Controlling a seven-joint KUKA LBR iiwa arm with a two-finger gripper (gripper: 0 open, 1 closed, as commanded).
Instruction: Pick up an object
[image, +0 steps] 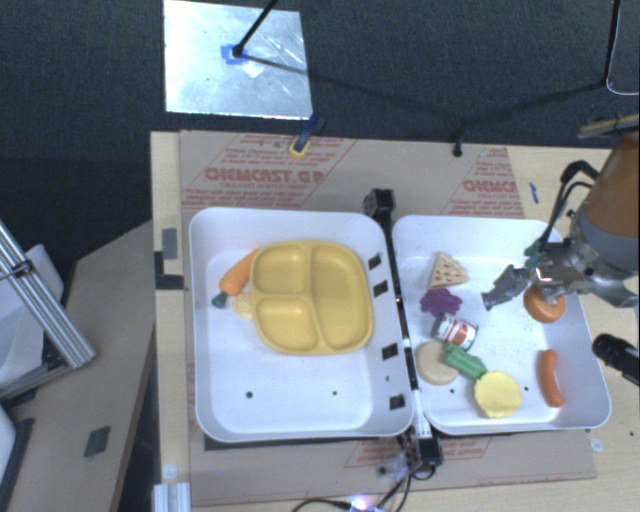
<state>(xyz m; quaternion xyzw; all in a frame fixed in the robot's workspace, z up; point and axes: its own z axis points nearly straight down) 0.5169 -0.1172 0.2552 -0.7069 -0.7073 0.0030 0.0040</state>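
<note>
While the tool (525, 280), fingers' state unclear, hangs over the right bin (500, 415) near the desk's right edge, an orange ball (546, 306) lies just beside it.

yellow divided plate (305, 297) in white left bin (290, 410); orange carrot (237, 273), green tip. white right bin (480, 240): tan wedge (448, 270) with red dots, purple piece (440, 300), red-white can (456, 331), green piece (463, 363), beige disc (435, 364), yellow lump (497, 394), orange-red sausage (550, 377), orange round (545, 306). bench board (260, 170) tan, red lettering.

arm (610, 210) cut off at right edge
</note>
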